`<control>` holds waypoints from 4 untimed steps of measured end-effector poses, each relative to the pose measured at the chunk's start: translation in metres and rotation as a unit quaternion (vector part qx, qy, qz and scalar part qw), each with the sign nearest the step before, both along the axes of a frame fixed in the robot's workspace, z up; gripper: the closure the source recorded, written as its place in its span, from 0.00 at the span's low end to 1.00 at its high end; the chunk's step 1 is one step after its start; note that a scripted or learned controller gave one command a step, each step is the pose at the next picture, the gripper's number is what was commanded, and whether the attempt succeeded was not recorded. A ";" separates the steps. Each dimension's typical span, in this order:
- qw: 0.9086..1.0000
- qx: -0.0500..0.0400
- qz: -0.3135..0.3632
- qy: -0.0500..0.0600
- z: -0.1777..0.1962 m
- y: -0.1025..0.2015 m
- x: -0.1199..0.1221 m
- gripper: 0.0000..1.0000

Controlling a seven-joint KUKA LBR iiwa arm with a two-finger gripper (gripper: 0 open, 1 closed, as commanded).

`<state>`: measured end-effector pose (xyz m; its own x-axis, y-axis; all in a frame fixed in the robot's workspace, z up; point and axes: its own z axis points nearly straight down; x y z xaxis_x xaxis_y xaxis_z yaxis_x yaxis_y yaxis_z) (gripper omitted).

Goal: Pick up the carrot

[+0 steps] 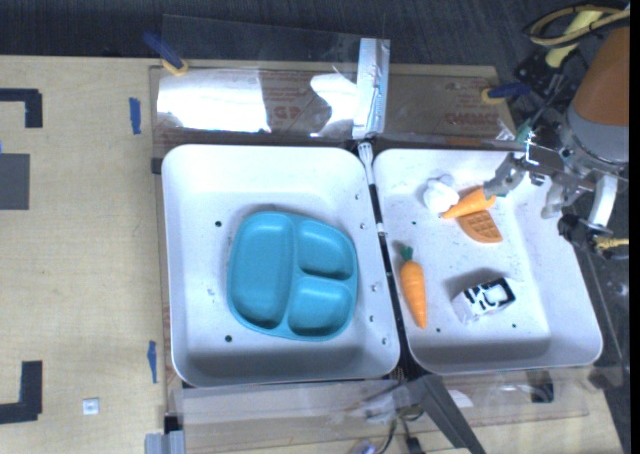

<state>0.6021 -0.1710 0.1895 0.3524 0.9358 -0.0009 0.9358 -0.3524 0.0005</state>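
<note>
The carrot (412, 287), orange with a green top, lies along the left wall of the right bin (570, 337), its tip pointing toward the front. My gripper (528, 187) hangs over the far right part of that bin, well to the right of the carrot and behind it. Nothing of the carrot is near the gripper. Closest to the gripper is an orange wedge-shaped toy (476, 218).
A small white item (437, 192) lies by the orange wedge, and a black-and-white item (486, 297) sits right of the carrot. The left bin (190, 242) holds a blue divided plate (292, 272). Cables and the arm's body crowd the right edge.
</note>
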 end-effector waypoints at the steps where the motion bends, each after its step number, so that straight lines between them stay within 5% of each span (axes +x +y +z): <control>1: 1.000 0.001 0.001 0.004 -0.105 -0.004 0.064 0.00; 2: 1.000 -0.001 0.003 -0.001 -0.091 -0.003 0.067 1.00; 3: 0.997 0.001 -0.071 -0.005 0.029 0.049 0.067 1.00; 4: 0.972 0.001 -0.233 0.000 0.025 0.099 0.065 1.00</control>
